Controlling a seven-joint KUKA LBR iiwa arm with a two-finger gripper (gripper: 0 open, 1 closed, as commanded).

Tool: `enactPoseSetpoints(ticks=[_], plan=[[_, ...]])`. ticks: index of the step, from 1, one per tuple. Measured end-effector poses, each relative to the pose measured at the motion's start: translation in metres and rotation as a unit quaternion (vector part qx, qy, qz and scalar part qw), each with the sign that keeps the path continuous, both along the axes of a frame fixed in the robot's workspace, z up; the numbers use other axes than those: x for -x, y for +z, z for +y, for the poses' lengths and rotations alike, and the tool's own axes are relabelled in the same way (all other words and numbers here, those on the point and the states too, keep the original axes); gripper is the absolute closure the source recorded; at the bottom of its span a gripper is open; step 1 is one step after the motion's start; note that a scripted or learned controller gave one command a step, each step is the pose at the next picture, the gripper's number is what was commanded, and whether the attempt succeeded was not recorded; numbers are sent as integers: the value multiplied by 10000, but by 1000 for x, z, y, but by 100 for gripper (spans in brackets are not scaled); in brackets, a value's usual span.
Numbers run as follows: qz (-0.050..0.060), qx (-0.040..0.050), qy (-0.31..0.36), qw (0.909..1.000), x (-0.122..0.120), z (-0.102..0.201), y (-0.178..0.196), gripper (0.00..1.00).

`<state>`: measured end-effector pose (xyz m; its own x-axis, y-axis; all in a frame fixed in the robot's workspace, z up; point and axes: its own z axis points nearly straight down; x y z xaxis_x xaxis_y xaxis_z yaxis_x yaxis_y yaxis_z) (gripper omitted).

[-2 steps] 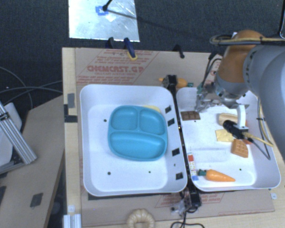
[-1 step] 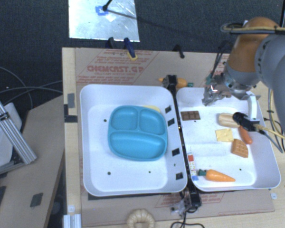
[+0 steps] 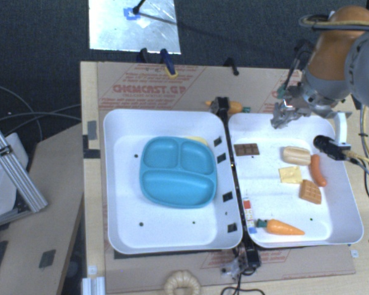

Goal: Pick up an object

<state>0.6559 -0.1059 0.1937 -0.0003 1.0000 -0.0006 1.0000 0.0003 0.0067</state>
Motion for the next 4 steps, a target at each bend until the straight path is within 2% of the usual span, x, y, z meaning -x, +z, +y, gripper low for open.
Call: enactPoseSetpoints(ticks=[1, 2, 4], plan=[[3, -3, 18, 10000, -1, 0, 34, 100], [21, -14, 47, 10000, -2, 59, 24, 100], [18, -16, 48, 10000, -9, 164, 39, 100]])
